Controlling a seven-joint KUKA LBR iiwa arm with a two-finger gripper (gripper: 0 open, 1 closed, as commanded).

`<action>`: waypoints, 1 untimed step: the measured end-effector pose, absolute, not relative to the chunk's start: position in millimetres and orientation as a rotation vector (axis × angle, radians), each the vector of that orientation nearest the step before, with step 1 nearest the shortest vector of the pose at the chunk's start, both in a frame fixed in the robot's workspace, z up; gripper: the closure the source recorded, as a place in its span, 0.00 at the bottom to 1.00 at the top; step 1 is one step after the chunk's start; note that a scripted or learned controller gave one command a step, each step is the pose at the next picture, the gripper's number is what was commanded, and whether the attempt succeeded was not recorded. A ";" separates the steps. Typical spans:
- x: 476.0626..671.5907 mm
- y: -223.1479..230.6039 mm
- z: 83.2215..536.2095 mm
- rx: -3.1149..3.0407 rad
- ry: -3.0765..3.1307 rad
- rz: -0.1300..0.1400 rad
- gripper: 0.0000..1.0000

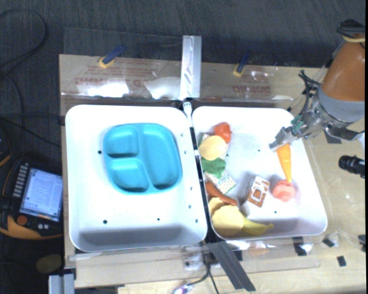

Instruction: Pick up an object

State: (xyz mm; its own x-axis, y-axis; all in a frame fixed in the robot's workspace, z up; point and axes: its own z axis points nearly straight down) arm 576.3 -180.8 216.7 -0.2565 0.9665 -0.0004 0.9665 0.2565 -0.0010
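My gripper [284,138] hangs over the right bin's [306,225] far right side, reaching in from the right edge. Its tip meets the wide upper end of an orange carrot [285,162], which points down toward the front. From this angle I cannot make out whether the carrot is held or just lies under the tip. A pink-red round toy [284,191] sits right below the carrot's thin end. A small red-and-white box [257,192] lies to its left.
Toy foods crowd the right bin's left side: a tomato [222,129], a yellow round fruit [212,146], a green piece [213,166], a banana [251,228]. The left bin [86,225] holds a blue divided plate [141,157]. A metal divider [191,66] stands at the back.
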 end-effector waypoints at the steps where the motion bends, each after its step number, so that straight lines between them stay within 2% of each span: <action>1: 634.0 -174.8 100.5 -1.570 -2.723 0.003 1.00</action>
